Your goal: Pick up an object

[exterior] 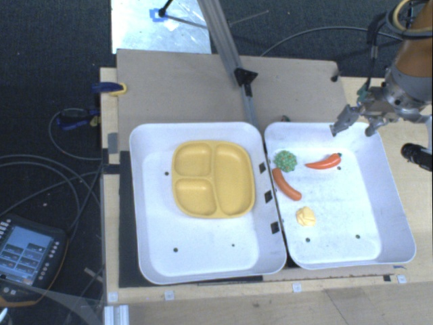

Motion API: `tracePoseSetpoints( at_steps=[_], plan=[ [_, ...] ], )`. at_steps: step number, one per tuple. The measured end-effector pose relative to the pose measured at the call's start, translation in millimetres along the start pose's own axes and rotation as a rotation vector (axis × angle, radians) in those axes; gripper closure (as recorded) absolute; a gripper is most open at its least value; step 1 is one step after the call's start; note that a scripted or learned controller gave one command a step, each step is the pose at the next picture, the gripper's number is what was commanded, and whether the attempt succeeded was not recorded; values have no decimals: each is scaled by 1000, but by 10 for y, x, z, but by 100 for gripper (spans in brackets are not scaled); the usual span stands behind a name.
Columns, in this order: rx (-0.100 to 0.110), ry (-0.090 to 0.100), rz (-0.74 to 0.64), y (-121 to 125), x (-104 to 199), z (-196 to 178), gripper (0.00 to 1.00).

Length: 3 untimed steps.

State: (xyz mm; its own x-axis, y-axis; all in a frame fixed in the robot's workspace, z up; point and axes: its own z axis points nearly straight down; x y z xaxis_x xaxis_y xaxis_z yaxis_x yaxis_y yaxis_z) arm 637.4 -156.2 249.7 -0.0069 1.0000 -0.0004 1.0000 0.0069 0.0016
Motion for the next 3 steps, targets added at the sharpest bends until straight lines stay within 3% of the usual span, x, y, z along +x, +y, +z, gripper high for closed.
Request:
tracePoseSetpoints(
  at_steps=[1, 3],
  plan=[
    [0, 0, -1, 0, -1, -1, 0],
    [4, 1, 1, -4, 62, 1035, 0]
  ],
)
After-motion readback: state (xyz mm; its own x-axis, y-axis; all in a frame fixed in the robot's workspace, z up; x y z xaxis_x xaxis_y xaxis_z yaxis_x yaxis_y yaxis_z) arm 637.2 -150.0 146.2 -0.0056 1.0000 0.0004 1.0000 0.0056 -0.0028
